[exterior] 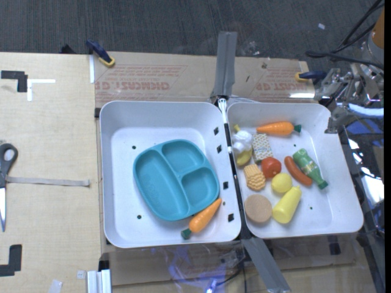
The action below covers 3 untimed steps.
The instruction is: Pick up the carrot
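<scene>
Two orange carrots with green tops are in view. One carrot (276, 127) lies flat near the far wall of the right bin (342, 224). The other carrot (204, 218) lies in the left bin (116, 182), leaning on the near edge of a blue divided plate (176, 179). My gripper (346, 99) hangs over the far right corner of the right bin, to the right of and above the first carrot and apart from it. Nothing shows in its grasp.
The right bin also holds a red tomato (271, 166), a yellow lemon (281, 182), a green bottle (309, 167), a red sausage (297, 171), waffles (255, 177), a yellow corn-like piece (287, 204) and a tan disc (258, 209). Scissors (5, 163) lie on the bench at left.
</scene>
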Motion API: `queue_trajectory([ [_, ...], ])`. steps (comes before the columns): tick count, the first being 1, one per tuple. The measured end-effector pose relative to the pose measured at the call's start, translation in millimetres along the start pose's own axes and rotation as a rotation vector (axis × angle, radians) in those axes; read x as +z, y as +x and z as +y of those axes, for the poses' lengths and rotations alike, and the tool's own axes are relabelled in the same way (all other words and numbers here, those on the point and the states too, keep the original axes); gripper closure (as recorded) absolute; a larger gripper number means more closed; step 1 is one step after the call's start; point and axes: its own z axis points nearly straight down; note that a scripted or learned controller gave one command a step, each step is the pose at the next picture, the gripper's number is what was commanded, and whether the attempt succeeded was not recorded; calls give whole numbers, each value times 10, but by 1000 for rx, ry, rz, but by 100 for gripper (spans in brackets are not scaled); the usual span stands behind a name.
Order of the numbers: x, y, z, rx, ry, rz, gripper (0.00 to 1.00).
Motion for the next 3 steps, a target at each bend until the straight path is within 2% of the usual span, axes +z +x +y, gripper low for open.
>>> queue_trajectory([
  [1, -101, 822, 227, 98, 1, 0, 0],
  [2, 535, 80, 292, 452, 1, 0, 0],
  [3, 1734, -11, 191, 735, 2, 1, 0],
])
